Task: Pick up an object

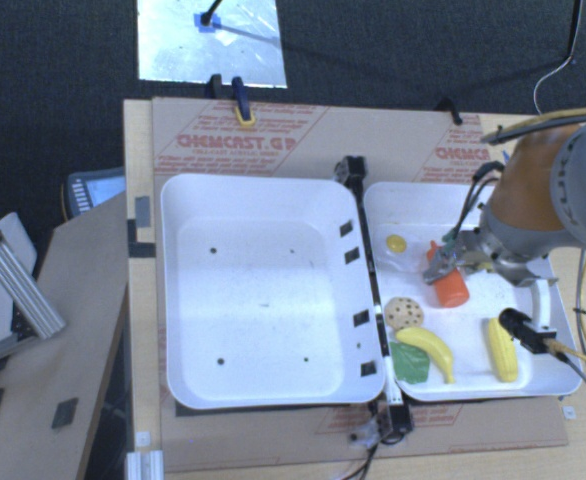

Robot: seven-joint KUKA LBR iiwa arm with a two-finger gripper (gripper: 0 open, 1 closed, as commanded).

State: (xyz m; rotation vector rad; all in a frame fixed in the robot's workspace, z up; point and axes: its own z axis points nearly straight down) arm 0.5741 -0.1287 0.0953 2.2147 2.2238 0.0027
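Tool (pixel 443 265) beside smooth orange cylinder (pixel 453 288)

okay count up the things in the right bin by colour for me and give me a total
Yellow: 3 — small round piece, banana, second banana
Orange: 1 — orange object
Green: 1 — green object
Tan: 1 — speckled cookie
Total: 6

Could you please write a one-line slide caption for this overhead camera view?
End effector poised at an orange object in the right bin, near two bananas.
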